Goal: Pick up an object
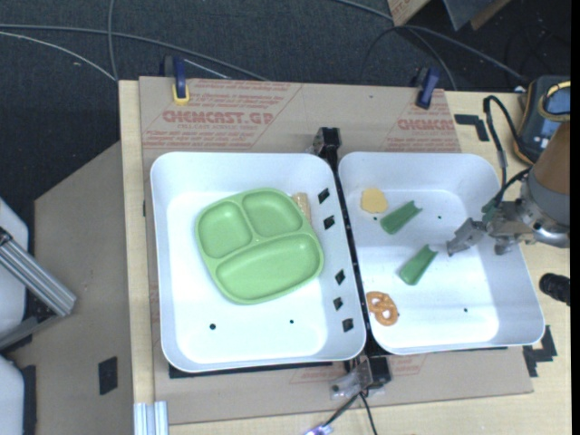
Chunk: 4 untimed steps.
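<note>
Arm [553, 184] cropped at right edge

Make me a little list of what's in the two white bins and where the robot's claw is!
left bin: green divided plate, with a small tan piece at its upper right edge
right bin: yellow round piece, two green pieces, pretzel
gripper: over the right bin, just right of the lower green piece
held by gripper: nothing seen between its fingers
arm: comes in from the right side
</note>
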Each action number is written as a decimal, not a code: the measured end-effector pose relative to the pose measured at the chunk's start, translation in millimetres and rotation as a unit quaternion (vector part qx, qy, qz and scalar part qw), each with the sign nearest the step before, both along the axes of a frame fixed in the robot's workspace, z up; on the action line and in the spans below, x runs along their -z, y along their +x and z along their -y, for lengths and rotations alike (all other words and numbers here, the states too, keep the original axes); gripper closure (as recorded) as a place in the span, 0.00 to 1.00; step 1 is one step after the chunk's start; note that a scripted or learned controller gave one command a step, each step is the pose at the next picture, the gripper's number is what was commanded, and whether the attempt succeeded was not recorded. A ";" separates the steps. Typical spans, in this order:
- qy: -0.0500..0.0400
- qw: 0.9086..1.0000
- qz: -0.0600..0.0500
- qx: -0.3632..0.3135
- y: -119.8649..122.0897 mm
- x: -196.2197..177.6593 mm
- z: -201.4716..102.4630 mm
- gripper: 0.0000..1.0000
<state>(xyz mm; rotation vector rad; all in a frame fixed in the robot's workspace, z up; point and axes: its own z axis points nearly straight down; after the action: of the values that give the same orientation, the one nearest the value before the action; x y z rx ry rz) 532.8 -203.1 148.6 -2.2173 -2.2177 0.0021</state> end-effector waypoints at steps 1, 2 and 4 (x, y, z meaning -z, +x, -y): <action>0.000 1.000 0.000 0.000 -2.9 62.6 -1.2 0.00; -0.001 1.000 0.003 0.000 -1.5 48.3 -0.6 1.00; -0.003 1.000 0.006 0.000 -4.6 -76.0 -4.1 1.00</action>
<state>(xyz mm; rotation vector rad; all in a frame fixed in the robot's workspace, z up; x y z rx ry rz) 528.2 -199.1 224.5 -2.2246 -2.2272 -0.0051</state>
